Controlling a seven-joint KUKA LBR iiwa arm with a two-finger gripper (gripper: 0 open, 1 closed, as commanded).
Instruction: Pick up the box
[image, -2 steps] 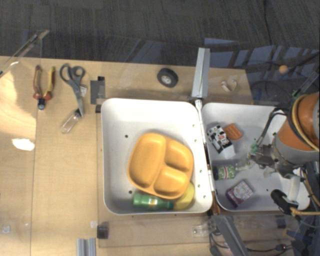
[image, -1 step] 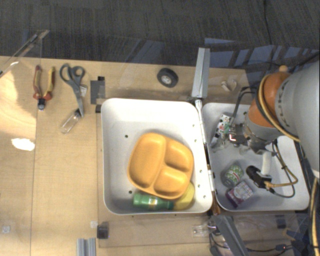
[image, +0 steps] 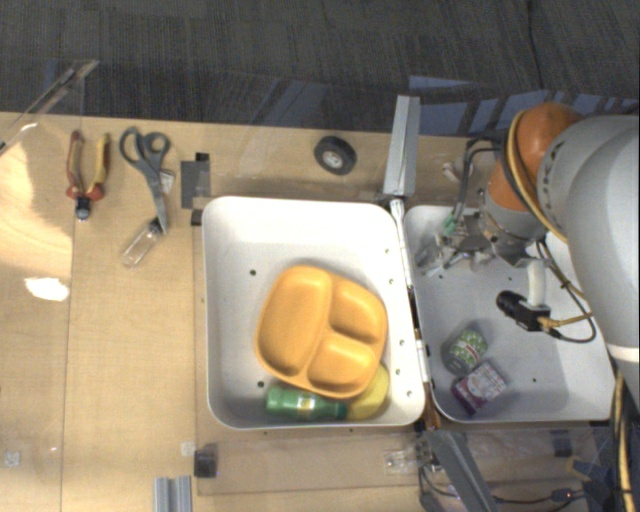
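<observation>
Camera view: tool (image: 462, 243) low over the right bin's (image: 580, 385) far-left corner; finger state — cannot tell. Box (image: 479, 386), purple, lies at that bin's near edge, beside a small can (image: 465, 348). Left bin (image: 228, 300) holds a yellow tray (image: 322, 328).

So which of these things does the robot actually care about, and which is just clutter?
For the job:
box, in the right bin
gripper, above that bin's far end

Just lying about:
yellow divided tray
green bottle
round tin
scissors
pliers
tape roll
</observation>
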